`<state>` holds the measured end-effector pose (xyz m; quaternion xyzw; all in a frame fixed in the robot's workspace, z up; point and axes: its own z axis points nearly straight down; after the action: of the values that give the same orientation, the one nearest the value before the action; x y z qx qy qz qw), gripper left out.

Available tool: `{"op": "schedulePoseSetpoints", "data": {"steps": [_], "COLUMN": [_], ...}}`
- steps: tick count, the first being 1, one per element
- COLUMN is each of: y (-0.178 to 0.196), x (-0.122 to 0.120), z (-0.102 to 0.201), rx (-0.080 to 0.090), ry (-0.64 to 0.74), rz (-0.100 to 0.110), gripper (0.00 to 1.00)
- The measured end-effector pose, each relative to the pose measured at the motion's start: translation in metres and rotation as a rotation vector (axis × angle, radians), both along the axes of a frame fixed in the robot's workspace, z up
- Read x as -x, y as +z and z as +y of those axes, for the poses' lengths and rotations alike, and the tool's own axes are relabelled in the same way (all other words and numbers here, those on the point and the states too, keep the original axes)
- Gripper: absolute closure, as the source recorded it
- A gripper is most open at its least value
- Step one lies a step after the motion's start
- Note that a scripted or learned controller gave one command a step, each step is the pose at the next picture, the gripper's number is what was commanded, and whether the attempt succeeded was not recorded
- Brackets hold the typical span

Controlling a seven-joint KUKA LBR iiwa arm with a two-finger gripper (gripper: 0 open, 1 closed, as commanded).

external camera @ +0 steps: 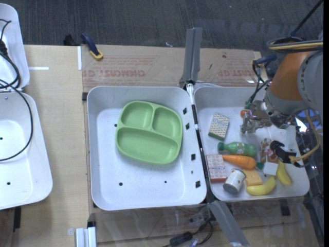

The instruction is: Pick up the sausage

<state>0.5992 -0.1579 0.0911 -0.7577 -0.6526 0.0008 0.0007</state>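
Observation:
In the right bin (205, 99), a small reddish-brown piece (265, 151) that may be the sausage lies to the right of the green bottle (237, 148), partly hidden by the robot's wrist parts. My gripper (250, 122) hangs over the bin's upper right part, above and slightly left of that piece and apart from it. Nothing shows in its grasp.
Around it in the right bin lie a patterned box (219, 126), a carrot (240, 161), a pink wafer pack (216, 167), a can (235, 181), a cheese block (253, 177) and two bananas (261, 188) (283, 174). The left bin (97, 153) holds a green divided plate (149, 131).

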Motion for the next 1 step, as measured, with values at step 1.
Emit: {"op": "schedulePoseSetpoints", "data": {"steps": [1], "y": [0.0016], "x": [-0.0602], "z": [-0.0079], "rx": [0.003], "ry": [0.326], "rz": [-0.004], "gripper": [1.00]}}
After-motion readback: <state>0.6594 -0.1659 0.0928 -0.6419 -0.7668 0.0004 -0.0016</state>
